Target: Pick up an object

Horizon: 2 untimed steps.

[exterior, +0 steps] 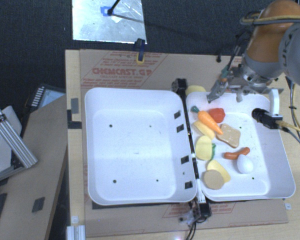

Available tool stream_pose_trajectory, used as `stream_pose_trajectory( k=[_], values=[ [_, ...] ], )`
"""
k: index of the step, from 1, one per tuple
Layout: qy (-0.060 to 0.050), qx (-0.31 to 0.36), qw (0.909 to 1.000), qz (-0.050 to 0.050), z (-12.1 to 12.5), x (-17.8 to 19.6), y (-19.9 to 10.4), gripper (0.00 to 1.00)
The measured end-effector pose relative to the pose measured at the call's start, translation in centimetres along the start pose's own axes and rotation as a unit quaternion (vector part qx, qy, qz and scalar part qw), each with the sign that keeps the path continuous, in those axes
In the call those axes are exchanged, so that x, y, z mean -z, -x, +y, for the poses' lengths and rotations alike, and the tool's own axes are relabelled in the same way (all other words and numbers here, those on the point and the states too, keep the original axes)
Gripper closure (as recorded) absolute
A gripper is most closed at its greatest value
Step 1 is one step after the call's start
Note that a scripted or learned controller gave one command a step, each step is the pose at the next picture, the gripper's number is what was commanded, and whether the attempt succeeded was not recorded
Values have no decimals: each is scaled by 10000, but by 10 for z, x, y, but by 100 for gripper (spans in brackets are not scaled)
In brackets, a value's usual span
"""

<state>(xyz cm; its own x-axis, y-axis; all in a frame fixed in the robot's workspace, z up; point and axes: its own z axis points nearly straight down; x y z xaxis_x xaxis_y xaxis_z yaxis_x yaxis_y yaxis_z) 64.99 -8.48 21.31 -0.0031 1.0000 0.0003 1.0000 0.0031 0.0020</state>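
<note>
toy food fills the right bin, and that is where we find every candidate for picking; the left bin sits just beside it, the two touching along a dark hinge-like seam. reading left to right in the right bin, we see a yellow piece at the far rim, a carrot lying slantwise over a pale yellow wedge, a yellow-green piece, a tan disc at the near edge, a red tomato-like piece, a slice of toast, a sausage and a white egg. the gripper hangs over the far edge of this bin, just above the red piece, with nothing visibly between its fingers; we cannot tell how far apart they stand.
</note>
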Motion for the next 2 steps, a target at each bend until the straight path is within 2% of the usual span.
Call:
stream_pose_trajectory(
  k=[1,2],
  values=[
    [-48,38,10000,20,-73,-31,-91,0],
    [-35,35,10000,15,-129,-29,-157,0]
  ],
)
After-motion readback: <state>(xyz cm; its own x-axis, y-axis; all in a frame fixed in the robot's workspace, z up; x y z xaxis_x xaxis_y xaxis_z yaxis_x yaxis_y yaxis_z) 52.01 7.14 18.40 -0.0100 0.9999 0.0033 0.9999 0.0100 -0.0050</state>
